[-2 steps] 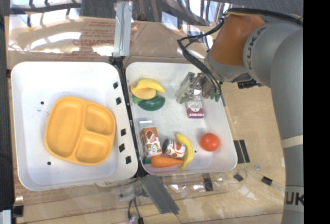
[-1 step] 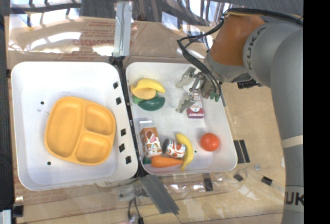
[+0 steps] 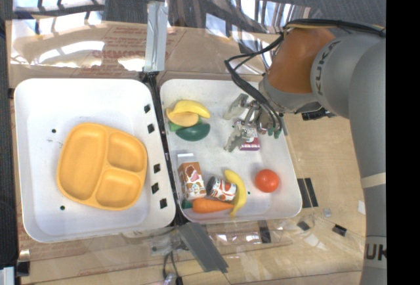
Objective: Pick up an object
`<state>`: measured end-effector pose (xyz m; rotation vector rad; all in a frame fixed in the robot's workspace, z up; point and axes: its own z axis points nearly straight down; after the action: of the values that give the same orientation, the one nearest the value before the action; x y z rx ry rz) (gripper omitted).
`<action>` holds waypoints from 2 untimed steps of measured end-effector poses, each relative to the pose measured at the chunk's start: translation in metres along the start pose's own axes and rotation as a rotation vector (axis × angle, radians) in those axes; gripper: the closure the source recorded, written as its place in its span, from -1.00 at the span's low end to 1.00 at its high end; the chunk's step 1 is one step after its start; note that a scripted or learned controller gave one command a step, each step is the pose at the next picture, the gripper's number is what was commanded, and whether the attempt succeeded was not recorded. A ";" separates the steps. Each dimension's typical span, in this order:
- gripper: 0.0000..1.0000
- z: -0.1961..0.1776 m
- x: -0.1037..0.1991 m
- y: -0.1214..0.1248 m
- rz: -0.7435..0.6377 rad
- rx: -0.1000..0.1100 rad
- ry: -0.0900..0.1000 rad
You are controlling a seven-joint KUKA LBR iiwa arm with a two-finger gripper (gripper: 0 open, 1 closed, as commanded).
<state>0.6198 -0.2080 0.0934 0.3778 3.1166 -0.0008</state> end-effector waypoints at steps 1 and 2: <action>1.00 -0.012 -0.002 0.002 -0.008 0.000 -0.004; 1.00 -0.135 0.023 0.052 0.066 -0.001 -0.012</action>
<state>0.6101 -0.1518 0.2286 0.4790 3.0905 -0.0009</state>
